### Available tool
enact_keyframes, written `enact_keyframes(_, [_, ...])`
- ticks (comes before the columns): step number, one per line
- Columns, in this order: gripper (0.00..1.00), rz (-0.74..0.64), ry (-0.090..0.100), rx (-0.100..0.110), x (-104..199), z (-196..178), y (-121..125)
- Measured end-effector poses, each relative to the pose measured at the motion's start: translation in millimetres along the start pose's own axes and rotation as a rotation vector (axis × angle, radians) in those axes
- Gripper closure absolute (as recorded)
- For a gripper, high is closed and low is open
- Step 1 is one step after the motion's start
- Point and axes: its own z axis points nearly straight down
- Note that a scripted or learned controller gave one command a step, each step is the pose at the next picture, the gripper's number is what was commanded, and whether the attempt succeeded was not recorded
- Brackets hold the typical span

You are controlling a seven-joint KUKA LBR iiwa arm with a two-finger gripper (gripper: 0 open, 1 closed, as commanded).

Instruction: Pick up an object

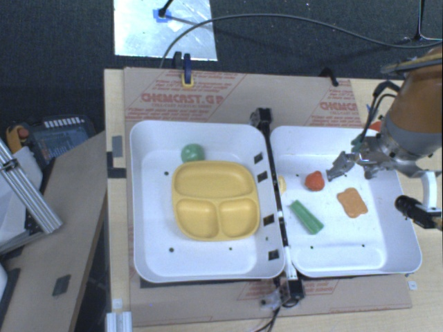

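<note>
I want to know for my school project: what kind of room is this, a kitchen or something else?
Probably a robot lab, not a kitchen. A robot arm reaches over two white bins on a bench. The food is toy-like: a yellow divided plate, a green piece. Cables trail across the floor.

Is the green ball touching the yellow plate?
Cannot tell. In the camera view the green ball sits right at the back rim of the yellow plate, with no gap visible, but the plate's rim may simply hide it.
</note>
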Motion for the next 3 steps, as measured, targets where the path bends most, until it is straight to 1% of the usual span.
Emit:
enact_keyframes(1, [0.00,-0.001,0.000,0.000,6,49,9])
enact_keyframes(2, [0.00,0.000,0.000,0.001,9,109,16])
enact_keyframes(3, [1.00,0.002,-0.001,-0.004,8,95,16])
